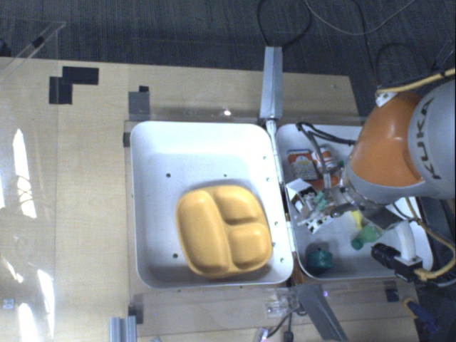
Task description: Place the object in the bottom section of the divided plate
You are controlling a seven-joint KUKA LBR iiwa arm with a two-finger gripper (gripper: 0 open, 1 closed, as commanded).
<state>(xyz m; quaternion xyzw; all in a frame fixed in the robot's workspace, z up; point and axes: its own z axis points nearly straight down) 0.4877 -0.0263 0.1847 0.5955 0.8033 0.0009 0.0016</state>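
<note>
A yellow divided plate lies in the left bin, with one long section on its left and two smaller ones on its right. The arm with its orange band hangs over the right bin. My gripper is low over the left part of that bin, among the objects there. A dark green round object lies near the bin's front. A yellow-green object sits just right of the gripper. An orange and white packet lies toward the back.
A metal post stands at the back between the two bins. Black cables loop on the dark floor behind the bench. A clear panel covers the bench at the left.
</note>
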